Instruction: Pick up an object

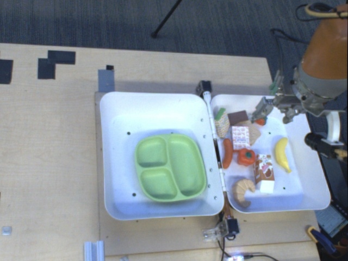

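Note:
The right bin [304, 197] holds toy food: a yellow banana [281, 154], a red tomato [246, 156], a red-orange carrot [228, 152], a croissant [243, 189], a brown and white carton [264, 173], a pink-white packet [241, 135] and a brown block [237, 117]. My gripper [274, 112] hangs over the far part of this bin, above and left of the banana. It is open with nothing between its fingers. A small red piece [261, 122] lies just under its left finger [262, 107].
The left bin [117, 145] holds a green divided plate [169, 166]. A ridge [213, 145] where the two bin rims meet runs between them. The grey and orange arm [326, 53] rises over the right bin's far right corner. Cables lie along the bench's near edge [228, 230].

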Controlling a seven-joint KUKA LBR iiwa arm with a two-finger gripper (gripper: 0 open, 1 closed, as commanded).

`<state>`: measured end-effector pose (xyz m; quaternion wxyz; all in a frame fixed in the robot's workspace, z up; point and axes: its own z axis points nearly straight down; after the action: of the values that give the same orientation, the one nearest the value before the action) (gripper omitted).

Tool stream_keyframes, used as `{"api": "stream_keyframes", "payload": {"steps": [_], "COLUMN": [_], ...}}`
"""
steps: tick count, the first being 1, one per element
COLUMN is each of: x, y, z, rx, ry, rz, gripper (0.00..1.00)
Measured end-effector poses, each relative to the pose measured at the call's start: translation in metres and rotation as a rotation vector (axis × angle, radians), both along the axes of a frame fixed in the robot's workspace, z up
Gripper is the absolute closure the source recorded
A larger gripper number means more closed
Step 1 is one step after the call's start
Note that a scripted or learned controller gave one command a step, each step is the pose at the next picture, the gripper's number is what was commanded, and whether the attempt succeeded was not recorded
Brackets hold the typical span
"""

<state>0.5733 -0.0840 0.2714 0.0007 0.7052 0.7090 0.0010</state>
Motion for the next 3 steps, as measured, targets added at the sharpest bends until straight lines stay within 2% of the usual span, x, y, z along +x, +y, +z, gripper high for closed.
{"api": "stream_keyframes", "payload": {"steps": [1,2,3], "x": [0.035,-0.026,-0.024], "y": [-0.069,-0.053,-0.052], "z": [-0.138,-0.185,-0.173], "rx": [0.000,-0.001,-0.001], "ry": [0.005,-0.003,-0.009], "rz": [-0.004,-0.003,-0.002], "gripper": [0.00,0.00,1.00]}}
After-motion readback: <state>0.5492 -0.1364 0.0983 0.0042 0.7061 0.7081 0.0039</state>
